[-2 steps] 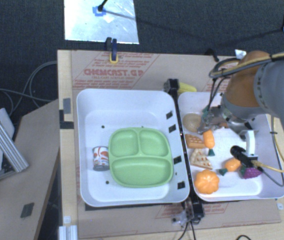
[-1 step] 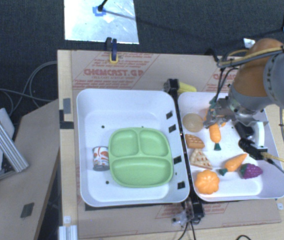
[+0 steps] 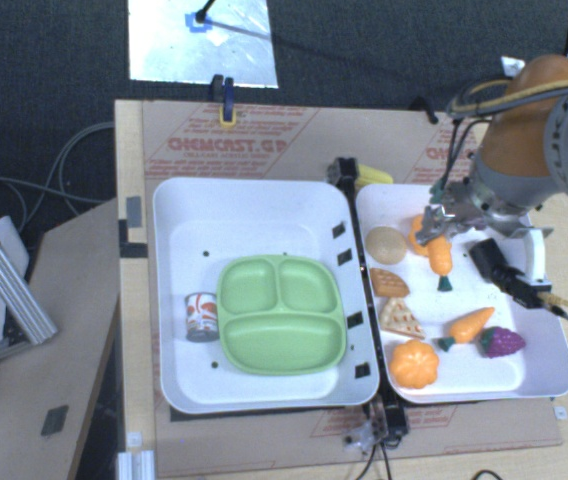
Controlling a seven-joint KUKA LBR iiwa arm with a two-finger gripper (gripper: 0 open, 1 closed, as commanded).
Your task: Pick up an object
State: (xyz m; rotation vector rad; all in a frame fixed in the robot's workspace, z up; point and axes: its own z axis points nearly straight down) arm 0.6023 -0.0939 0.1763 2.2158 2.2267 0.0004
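Open floor in left bin behind green tray; right bin crowded

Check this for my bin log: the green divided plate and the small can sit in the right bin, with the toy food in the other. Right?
Not quite. The camera view shows the green divided plate and small can in the left bin; the toy food, such as the carrot and grapes, lies in the right bin.

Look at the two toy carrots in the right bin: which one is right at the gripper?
The upper carrot, lying directly under the gripper near the bin's top. The other carrot lies lower down, beside the purple grapes, well away from the gripper.
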